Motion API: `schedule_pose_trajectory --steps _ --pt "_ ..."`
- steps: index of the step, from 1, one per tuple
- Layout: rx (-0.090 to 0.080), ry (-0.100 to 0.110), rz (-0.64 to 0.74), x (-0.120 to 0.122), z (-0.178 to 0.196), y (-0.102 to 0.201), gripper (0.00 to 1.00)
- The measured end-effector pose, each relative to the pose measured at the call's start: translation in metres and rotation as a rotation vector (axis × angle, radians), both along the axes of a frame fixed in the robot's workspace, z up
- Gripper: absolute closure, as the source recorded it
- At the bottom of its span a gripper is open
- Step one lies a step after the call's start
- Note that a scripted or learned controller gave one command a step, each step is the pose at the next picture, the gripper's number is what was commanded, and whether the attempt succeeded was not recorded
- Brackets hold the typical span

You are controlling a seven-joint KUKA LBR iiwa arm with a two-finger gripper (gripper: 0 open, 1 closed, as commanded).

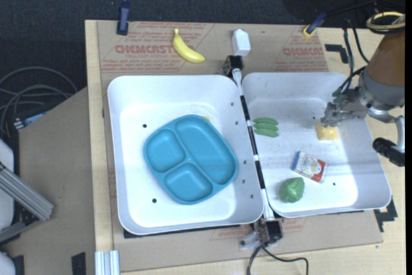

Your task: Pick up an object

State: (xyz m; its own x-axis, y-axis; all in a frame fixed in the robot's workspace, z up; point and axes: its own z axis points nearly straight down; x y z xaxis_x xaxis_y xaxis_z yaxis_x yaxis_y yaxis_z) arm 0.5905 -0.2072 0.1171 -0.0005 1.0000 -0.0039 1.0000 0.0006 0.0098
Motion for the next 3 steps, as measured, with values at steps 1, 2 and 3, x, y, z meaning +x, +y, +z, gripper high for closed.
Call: schedule_pose_trajectory --steps 1,2,3 --pt "0.000 0.000 0.000 0.000 0.000 0.000 0.00" --pt "0.006 0.013 0.000 -0.004 -0.033 -0.004 0.00" --pt "0.003 0.001 0.001 0.000 -0.018 -0.005 1.00"
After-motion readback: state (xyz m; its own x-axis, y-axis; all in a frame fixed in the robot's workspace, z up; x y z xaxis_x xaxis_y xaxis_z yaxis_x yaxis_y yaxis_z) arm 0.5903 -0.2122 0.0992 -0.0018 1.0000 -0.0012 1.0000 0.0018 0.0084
